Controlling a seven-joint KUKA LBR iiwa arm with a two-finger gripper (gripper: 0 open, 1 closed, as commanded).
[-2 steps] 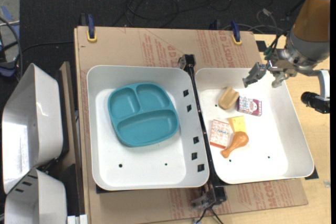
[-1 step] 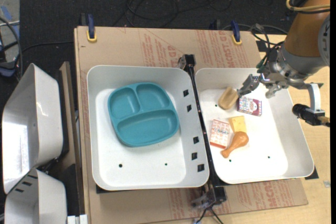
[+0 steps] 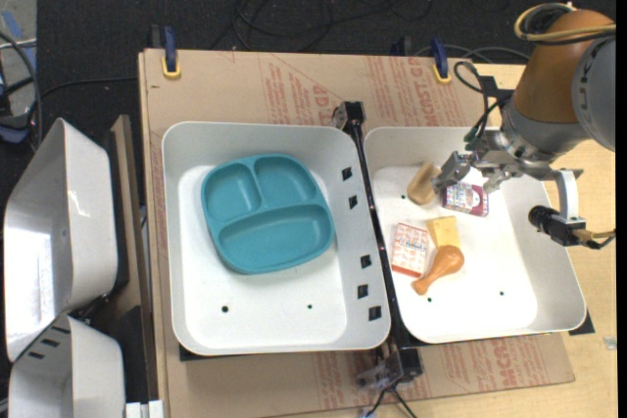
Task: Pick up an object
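My gripper (image 3: pixel 468 173) hangs over the upper middle of the right bin (image 3: pixel 549 289), on the grey arm with the orange band that reaches in from the right. Directly below it and touching its tip in the view lies a small pink and white packet (image 3: pixel 465 200). A tan bread-like piece (image 3: pixel 423 183) lies just left of the gripper. Lower down lie a red and white packet (image 3: pixel 410 248), a yellow cheese block (image 3: pixel 444 230) and an orange drumstick (image 3: pixel 438 268), close together.
The left bin (image 3: pixel 186 210) holds a teal divided plate (image 3: pixel 266 212). A black divider (image 3: pixel 370 230) runs between the two bins. A black fitting (image 3: pixel 551 222) on the arm sticks out over the right bin's right side. White containers (image 3: pixel 49 240) stand left of the bench.
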